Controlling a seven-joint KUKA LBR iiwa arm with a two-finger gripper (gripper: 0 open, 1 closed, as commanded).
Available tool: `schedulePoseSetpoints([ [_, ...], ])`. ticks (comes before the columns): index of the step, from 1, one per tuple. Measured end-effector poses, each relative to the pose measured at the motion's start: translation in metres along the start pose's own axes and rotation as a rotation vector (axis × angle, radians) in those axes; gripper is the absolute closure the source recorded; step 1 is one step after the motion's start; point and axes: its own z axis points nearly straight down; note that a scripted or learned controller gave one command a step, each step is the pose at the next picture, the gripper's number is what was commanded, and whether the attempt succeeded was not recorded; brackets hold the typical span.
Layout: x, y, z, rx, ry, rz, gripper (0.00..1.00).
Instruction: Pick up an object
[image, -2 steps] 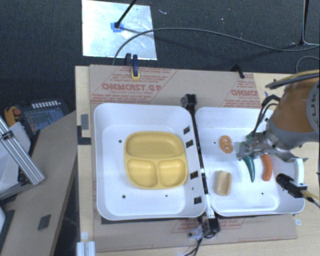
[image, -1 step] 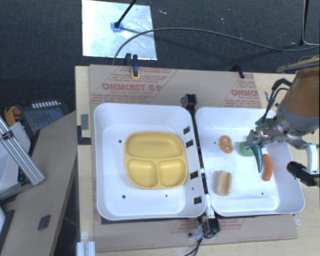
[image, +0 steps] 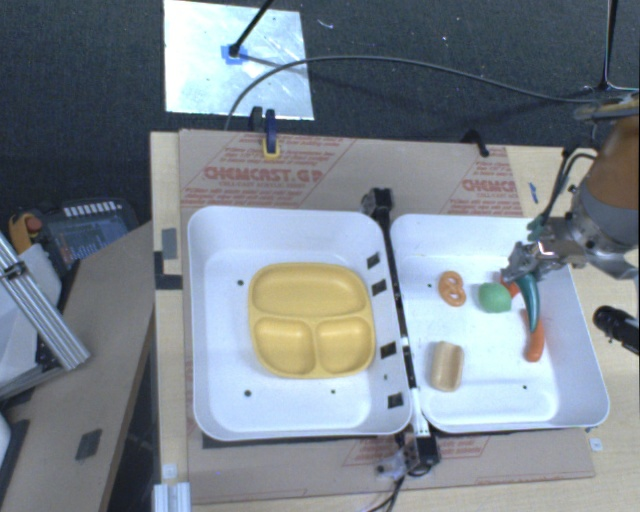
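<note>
My gripper (image: 526, 262) hangs over the right part of the right bin (image: 575, 400), at the end of the grey arm that comes in from the right. Directly below it lie a green ball (image: 492, 298) and the teal leafy end of an orange carrot (image: 535, 342), which stretches toward the bin's front. It stands close above the carrot's top, and whether it touches it is unclear. An orange pretzel (image: 452, 289) lies left of the ball. A tan bread-like piece (image: 446, 365) rests nearer the front.
The left bin (image: 215, 250) holds a yellow divided plate (image: 308, 318). A black clip strip (image: 392, 310) joins the two bins. Cables run across the dark floor behind the bench, and a black part (image: 618, 325) sticks in at the right.
</note>
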Motion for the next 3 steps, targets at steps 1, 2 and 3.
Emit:
schedulePoseSetpoints([
  [1, 0.047, 0.007, 0.005, 0.005, 0.003, -0.004, 1.00],
  [2, 0.093, 0.000, 0.002, 0.006, 0.003, -0.004, 1.00],
  [3, 0.145, -0.003, -0.003, 0.005, 0.003, -0.005, 1.00],
])
